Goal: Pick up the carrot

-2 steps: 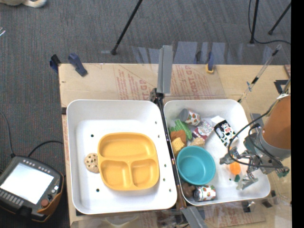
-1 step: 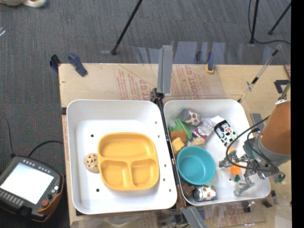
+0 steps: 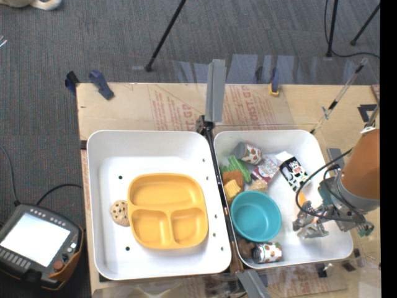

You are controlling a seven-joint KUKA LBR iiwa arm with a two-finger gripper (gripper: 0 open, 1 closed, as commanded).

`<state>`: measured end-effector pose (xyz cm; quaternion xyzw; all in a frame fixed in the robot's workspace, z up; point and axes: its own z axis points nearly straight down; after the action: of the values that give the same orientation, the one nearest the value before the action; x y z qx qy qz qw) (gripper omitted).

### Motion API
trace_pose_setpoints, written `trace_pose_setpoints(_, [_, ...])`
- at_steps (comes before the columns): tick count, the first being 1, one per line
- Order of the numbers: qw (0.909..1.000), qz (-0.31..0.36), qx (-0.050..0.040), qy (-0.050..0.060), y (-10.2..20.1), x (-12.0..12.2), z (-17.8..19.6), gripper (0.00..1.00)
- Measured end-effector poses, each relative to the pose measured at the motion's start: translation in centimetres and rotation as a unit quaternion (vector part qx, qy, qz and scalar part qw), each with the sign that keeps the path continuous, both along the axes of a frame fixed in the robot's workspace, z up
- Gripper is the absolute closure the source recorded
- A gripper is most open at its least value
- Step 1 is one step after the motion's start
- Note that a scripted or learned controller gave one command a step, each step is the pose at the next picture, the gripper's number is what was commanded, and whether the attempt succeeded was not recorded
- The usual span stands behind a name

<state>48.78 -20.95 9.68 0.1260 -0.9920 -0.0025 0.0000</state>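
The gripper [image 3: 312, 223] hangs low by the right bin's [image 3: 338, 244] right edge; whether it is open, I cannot tell. The carrot [image 3: 232, 182] lies against the left edge, crowded. The teal bowl [image 3: 255, 215] might get bumped.

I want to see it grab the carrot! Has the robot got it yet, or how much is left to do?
Nothing looks done yet. Right now the gripper sits low over the right bin, near its right side, with nothing seen between its fingers. An orange bit by the green toy, left of the teal bowl, may be the carrot, but it's too small to be sure. Left to do: move over, grab and lift.
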Motion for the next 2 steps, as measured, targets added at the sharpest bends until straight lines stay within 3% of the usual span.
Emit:
trace_pose_setpoints(1, [1.0, 0.0, 0.0002, 0.0, 0.04, -0.01, -0.04, 0.0])
trace_pose_setpoints(2, [1.0, 0.003, 0.0009, 0.0, 0.25, 0.15, 0.94, 1.0])
